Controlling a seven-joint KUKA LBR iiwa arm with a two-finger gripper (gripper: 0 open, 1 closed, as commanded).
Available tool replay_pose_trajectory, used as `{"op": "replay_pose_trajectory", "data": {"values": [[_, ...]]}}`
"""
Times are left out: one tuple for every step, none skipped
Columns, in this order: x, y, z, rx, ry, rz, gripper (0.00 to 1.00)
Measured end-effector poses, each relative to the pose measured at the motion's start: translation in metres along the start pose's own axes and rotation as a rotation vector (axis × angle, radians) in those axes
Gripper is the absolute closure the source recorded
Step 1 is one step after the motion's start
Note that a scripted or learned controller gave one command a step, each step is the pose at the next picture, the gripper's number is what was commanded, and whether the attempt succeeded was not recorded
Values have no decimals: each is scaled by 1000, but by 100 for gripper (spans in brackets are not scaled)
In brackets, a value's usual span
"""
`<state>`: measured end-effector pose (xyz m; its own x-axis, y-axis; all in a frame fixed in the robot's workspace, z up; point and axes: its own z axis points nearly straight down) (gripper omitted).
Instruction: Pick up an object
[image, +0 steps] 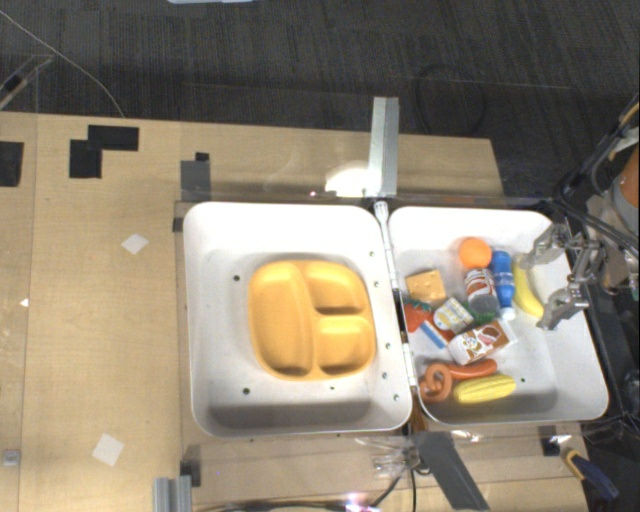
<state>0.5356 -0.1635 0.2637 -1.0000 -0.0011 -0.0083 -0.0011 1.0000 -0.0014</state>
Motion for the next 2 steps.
{"op": "replay_pose_trajectory", "data": {"values": [[-2, -25, -67, 2, -5, -202, 0], [3, -39, 57, -3, 8, -39, 0]]}}
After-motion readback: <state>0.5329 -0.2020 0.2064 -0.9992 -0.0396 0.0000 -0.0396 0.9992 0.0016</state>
